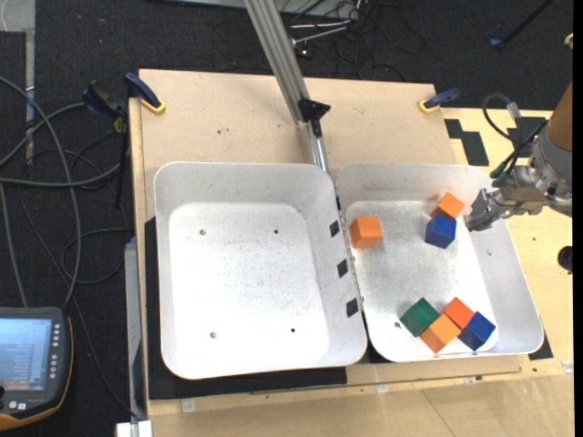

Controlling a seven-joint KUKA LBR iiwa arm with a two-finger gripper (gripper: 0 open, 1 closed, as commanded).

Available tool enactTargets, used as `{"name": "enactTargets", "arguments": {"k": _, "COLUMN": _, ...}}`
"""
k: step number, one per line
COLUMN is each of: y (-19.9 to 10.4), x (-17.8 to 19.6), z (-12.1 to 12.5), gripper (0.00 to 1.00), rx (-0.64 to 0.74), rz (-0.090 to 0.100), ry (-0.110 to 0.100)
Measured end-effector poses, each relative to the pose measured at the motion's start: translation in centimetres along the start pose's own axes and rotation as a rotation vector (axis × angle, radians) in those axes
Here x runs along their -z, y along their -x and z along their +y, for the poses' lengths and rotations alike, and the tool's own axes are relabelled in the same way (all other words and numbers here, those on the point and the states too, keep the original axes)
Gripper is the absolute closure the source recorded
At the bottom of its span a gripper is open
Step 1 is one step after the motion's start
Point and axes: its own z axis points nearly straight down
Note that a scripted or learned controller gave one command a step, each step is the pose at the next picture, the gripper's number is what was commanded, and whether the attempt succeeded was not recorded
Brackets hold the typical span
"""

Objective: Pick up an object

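The bench held two white bins (173,244), four orange cubes (365,231), two blue cubes (440,231), one green cube (420,317) and one gripper (483,212).

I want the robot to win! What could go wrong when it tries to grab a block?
The gripper sits by the right bin's rim, so it might bump that edge. The nearest orange block touches a blue block, so it could push one and miss. The four blocks in the corner are packed tight, leaving little room for fingers.
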Motion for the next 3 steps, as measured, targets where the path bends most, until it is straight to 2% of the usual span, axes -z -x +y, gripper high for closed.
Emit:
{"name": "enactTargets", "arguments": {"k": 2, "y": -9.6, "x": -2.9, "z": 3.4, "gripper": 1.0, "rx": -0.001, "rz": 0.0, "ry": -0.004}}
{"name": "enactTargets", "arguments": {"k": 3, "y": -14.1, "x": -2.6, "z": 5.9, "gripper": 1.0, "rx": -0.001, "rz": 0.001, "ry": -0.001}}
